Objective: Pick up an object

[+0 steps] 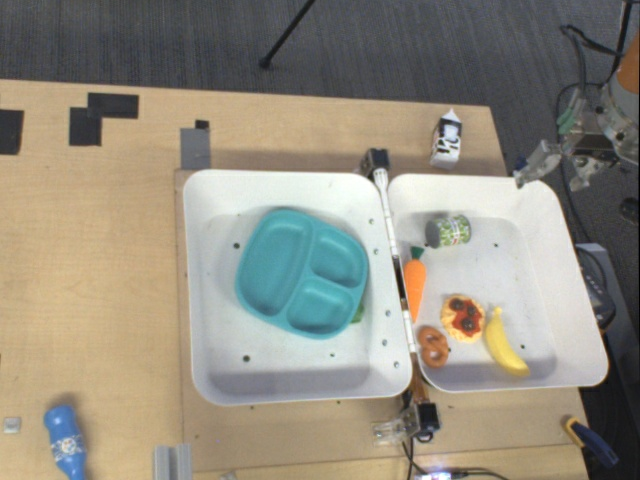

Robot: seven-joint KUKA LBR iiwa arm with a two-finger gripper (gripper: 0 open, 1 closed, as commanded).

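The claw (545, 163) hangs at the far right, just off the upper right corner of the right bin (560, 218). Its fingers look spread with nothing between them. Every object lies lower and to its left inside that bin: a green can (448, 231) nearest, then a carrot (413, 283) along the dividing wall, a pizza slice (462, 318), a pretzel (434, 345) and a banana (503, 343). The left bin (205, 288) holds a teal divided plate (303, 271). On the surface (90, 268) stands a small bottle (448, 138).
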